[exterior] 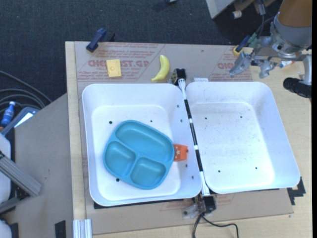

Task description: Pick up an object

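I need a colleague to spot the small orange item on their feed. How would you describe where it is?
Start at the left white bin, which holds a big blue divided plate. Look at the plate's right edge, toward the divider between the bins: the small orange object lies there, against the rim. It is the sole orange thing in that bin, far smaller than the plate.

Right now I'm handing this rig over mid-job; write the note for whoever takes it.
Hand: above the bench beyond the right bin's far edge, nothing seen between its fingers.
Things: blue divided plate in the left bin, a small orange object touching its right edge. Banana and yellow block lie on the bench behind the bins.
Done: nothing picked.
Left: the whole pick.
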Robot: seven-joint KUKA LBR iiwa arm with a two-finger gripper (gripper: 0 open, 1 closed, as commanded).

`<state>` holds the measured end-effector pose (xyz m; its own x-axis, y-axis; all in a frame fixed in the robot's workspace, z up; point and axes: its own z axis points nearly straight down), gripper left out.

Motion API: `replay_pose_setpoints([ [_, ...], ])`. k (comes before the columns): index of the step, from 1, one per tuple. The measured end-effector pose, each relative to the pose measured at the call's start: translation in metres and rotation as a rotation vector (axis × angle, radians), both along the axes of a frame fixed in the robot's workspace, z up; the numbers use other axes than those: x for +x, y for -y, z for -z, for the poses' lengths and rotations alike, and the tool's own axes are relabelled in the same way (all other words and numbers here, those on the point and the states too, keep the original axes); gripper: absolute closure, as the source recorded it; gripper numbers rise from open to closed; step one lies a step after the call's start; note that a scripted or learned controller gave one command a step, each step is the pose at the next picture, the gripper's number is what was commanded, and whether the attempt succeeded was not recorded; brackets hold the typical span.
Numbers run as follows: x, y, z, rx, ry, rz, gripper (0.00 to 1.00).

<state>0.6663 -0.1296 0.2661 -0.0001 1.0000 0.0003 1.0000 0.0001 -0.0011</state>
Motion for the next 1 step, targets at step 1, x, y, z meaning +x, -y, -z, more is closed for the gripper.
replay_pose_setpoints([
  [1,-0.0005,-0.0301,0.1613,0.001,-0.002,-0.001,0.0],
])
